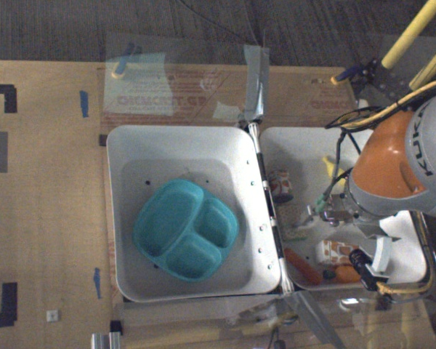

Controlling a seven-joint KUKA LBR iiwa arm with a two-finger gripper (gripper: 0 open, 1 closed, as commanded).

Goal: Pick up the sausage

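A reddish-orange, elongated piece that looks like the sausage point(303, 265) lies along the near-left corner of the right bin point(294, 145). My gripper point(318, 212) hangs over the middle of that bin, up and a little right of the sausage and apart from it. The grey arm with its orange band point(389, 162) covers the right part of the bin. Nothing can be seen held in the gripper.
Close to the sausage lie a white and brown item point(334, 251) and an orange piece point(346, 273). A small brown item point(281, 185) sits by the left wall and a yellow piece point(328, 167) farther back. The left bin point(123, 195) holds a teal divided plate point(186, 228).
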